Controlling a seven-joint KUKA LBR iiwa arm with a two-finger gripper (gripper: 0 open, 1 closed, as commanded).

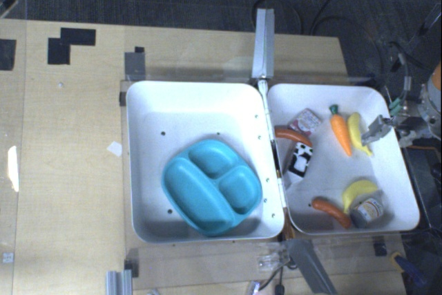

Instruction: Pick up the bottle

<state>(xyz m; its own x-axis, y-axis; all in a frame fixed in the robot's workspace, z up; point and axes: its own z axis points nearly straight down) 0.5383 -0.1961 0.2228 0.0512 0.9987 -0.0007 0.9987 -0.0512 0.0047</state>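
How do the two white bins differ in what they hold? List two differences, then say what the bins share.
The left bin holds one large thing, a blue divided plate; the right bin holds several small ones, among them a carrot and a black and white bottle. The gripper is at the right bin's far edge, well apart from the left bin. Both bins are shallow, white and sit side by side.

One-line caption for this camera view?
Gripper hovers at the right bin's edge beside a banana and carrot; blue tray sits left.

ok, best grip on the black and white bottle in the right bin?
Probably across the bottle mid-body, coming straight down. It lies flat, long axis running up-right to down-left, close to the bin wall and beside a sausage, so set the fingers across its narrow width.
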